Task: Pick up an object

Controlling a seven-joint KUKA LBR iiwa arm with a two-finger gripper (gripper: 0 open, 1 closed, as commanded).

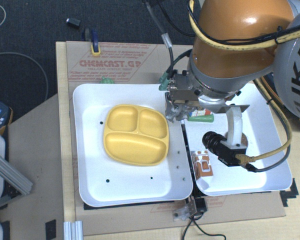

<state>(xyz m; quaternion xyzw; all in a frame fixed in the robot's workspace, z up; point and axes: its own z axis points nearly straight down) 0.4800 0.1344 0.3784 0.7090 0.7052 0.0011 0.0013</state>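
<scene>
Well left of the end effector (pixel 192 101), in the left bin (pixel 82 134): one yellow divided plate (pixel 136 134) with three compartments, lying flat and face up near the middle of the bin floor. Looks like stiff, light moulded plastic, smooth and probably slippery; too broad to span, so best pinched at the raised rim or across a ridge between compartments, though a shallow bite could slip. Just beside the end effector, on its right and in the right bin (pixel 270 181): one small red, green and white item (pixel 201 117), partly hidden under the wrist, too small to identify. Near and below the end effector, close to the inner wall of that bin: one small orange-and-white flat piece (pixel 204 164), seemingly thin and light, hard to lift off the floor. Count on the bench (pixel 120 64): two bins, one plate, two small items. Whether the end effector is open or closed: cannot tell, with the orange wrist covering it; nothing seen held.
</scene>
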